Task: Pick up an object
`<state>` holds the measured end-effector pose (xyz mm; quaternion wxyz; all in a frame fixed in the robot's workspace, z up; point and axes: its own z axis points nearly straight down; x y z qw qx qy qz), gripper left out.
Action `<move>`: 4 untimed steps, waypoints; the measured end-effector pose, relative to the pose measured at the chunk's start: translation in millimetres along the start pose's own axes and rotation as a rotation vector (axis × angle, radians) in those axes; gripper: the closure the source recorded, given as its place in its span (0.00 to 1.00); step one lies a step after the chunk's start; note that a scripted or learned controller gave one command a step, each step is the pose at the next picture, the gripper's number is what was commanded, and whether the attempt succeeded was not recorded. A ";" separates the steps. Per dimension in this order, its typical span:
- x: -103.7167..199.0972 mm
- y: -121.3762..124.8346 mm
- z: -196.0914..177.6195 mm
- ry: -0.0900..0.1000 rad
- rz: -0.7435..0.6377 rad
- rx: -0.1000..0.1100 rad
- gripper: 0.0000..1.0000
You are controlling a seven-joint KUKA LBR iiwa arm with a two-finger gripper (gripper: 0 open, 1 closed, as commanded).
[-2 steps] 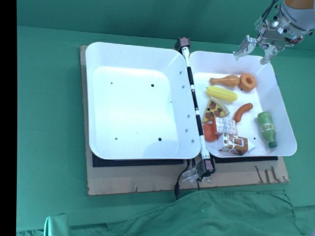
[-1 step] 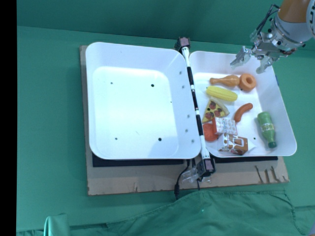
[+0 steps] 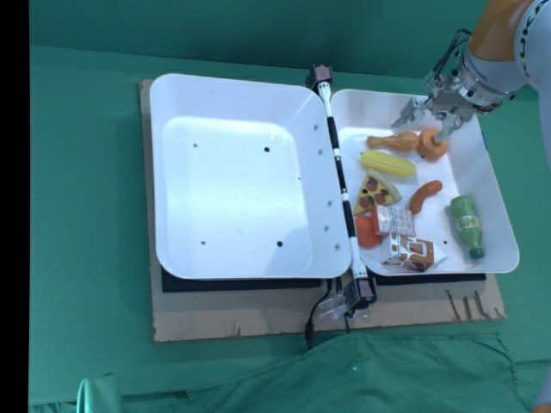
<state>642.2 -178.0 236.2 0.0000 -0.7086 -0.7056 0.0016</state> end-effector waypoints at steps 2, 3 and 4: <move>-3.8 4.8 8.0 -0.010 0.002 -0.027 1.00; -2.4 6.6 -39.1 -0.002 -0.002 -0.013 1.00; -4.7 7.0 -85.4 -0.002 -0.001 -0.012 1.00</move>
